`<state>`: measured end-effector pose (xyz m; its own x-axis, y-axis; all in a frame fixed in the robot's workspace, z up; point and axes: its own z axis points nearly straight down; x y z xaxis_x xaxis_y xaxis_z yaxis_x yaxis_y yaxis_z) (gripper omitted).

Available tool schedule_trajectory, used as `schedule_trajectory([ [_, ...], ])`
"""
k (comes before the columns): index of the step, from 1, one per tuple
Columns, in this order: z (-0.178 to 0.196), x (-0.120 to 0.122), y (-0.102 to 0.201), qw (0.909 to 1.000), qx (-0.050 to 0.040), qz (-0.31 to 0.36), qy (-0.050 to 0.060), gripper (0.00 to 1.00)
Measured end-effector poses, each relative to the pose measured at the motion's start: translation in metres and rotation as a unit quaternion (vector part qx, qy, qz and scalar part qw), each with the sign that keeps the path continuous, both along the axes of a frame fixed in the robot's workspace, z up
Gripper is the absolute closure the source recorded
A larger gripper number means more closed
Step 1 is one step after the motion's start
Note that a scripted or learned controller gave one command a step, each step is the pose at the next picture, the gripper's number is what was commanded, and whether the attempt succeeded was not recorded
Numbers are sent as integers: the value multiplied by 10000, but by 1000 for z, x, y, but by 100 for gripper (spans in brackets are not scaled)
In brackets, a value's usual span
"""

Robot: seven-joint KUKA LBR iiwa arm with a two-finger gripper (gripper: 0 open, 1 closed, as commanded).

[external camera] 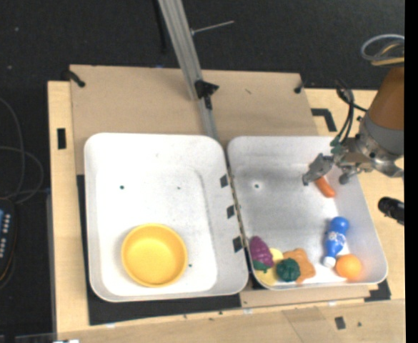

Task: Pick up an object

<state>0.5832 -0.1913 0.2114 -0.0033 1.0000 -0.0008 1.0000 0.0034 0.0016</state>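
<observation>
Orange, the small carrot-shaped plastic toy (326,186) lies by the right white bin's (280,163) far right edge, just beneath the spread-open, empty claw (329,168), seemingly poised to pinch it.

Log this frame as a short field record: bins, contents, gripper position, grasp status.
left bin: round yellow plastic bowl
right bin: small orange carrot-shaped toy, blue and white bottle-shaped toy, orange ball, purple toy, dark green toy
gripper: over right bin, fingers spread, just above the carrot-shaped toy
grasp status: nothing seen between fingers
</observation>
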Motion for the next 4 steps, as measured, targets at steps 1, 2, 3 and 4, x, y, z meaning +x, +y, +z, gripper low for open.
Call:
schedule_trajectory([
  [1,0,0,0,10000,0,0,0,0],
  [2,-42,-1,0,10000,-4,-14,22,0],
  [3,-101,1,-9,10000,-3,-19,31,0],
  [4,-111,1,-10,10000,-8,-20,12,0],
])
